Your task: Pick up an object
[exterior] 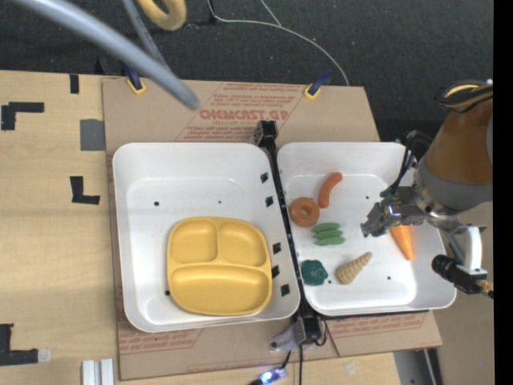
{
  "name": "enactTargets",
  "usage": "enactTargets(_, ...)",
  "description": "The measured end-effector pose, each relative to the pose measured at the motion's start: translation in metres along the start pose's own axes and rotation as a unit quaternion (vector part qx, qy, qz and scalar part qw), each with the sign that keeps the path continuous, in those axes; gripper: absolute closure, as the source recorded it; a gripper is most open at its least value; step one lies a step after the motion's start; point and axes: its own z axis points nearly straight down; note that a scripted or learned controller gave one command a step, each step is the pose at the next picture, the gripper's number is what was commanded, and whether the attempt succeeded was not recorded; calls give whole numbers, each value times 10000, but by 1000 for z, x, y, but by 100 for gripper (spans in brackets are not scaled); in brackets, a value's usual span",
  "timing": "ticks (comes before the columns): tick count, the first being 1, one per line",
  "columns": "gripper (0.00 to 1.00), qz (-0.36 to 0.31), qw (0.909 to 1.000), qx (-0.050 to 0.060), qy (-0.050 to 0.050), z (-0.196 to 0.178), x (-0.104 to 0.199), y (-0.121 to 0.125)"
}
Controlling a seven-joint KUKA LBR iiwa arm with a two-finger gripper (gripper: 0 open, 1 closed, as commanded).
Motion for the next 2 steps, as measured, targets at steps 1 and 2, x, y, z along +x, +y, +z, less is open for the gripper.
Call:
enactTargets(1,100,1,10000,5,1,-43,0,1)
enactTargets(2,100,-24,10000,27,15,-48,53,1)
